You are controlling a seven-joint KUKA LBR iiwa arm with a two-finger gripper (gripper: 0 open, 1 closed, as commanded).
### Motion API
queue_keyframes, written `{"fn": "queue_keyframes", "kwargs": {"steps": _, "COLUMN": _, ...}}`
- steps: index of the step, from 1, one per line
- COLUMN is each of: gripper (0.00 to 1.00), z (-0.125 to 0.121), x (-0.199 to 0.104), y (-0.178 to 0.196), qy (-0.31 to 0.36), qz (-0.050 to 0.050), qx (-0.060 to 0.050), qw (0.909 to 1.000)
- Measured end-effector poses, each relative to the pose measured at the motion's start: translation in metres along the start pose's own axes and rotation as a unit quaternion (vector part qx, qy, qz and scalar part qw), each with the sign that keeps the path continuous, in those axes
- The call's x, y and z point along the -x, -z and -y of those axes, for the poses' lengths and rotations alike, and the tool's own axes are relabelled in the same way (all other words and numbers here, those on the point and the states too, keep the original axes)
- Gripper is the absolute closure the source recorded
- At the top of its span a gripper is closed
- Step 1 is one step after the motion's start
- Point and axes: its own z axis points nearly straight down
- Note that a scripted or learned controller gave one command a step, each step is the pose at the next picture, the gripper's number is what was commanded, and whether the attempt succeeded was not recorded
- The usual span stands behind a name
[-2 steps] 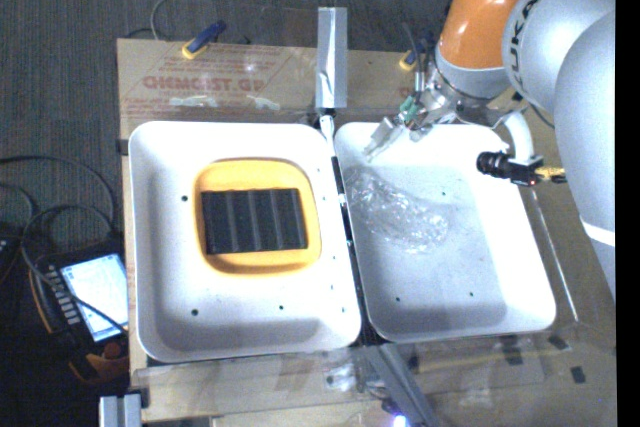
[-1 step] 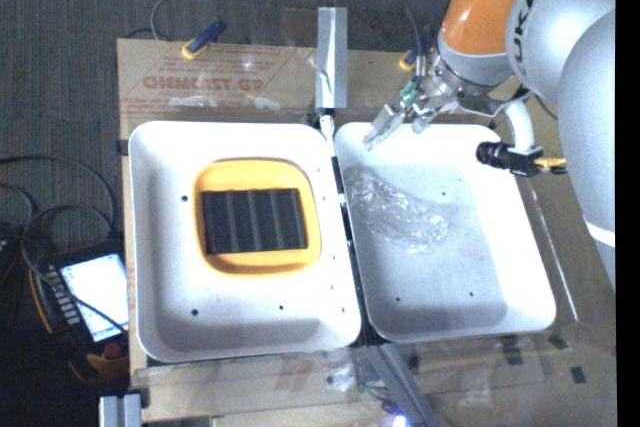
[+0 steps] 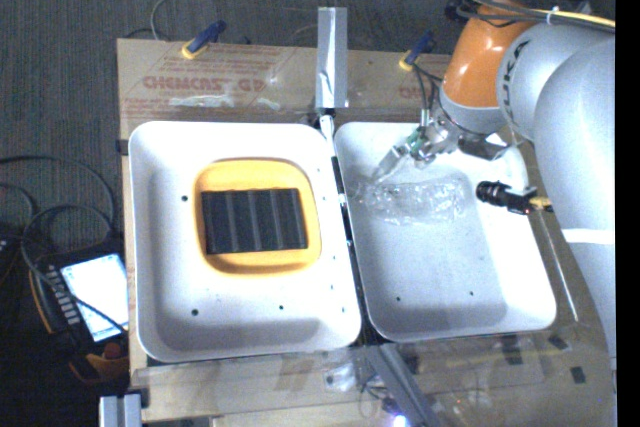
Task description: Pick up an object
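Across the bench point(image 3: 200, 80) we see two white bins, a crumpled clear plastic wrapper point(image 3: 420, 198) lying in the right bin point(image 3: 470, 305) under our gripper point(image 3: 412, 150), whose state we cannot tell; it looks light, limp, slippery, best pinched at a raised fold

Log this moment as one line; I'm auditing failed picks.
gripper over right bin | at clear plastic item | yellow tray in left bin
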Motion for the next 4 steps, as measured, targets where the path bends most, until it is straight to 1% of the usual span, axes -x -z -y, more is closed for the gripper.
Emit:
{"fn": "queue_keyframes", "kwargs": {"steps": 1, "gripper": 0.0, "z": 0.063, "x": -0.048, "y": 0.003, "qy": -0.019, "qz": 0.003, "qx": 0.004, "qw": 0.9998}}
{"fn": "queue_keyframes", "kwargs": {"steps": 2, "gripper": 0.0, "z": 0.066, "x": -0.007, "y": 0.121, "qy": -0.049, "qz": 0.001, "qx": 0.001, "qw": 0.9988}}
{"fn": "queue_keyframes", "kwargs": {"steps": 3, "gripper": 0.0, "z": 0.086, "x": 0.041, "y": 0.003, "qy": -0.132, "qz": 0.0, "qx": 0.001, "qw": 0.9912}}
{"fn": "queue_keyframes", "kwargs": {"steps": 4, "gripper": 0.0, "z": 0.157, "x": -0.005, "y": 0.001, "qy": -0.13, "qz": 0.003, "qx": 0.006, "qw": 0.9915}}
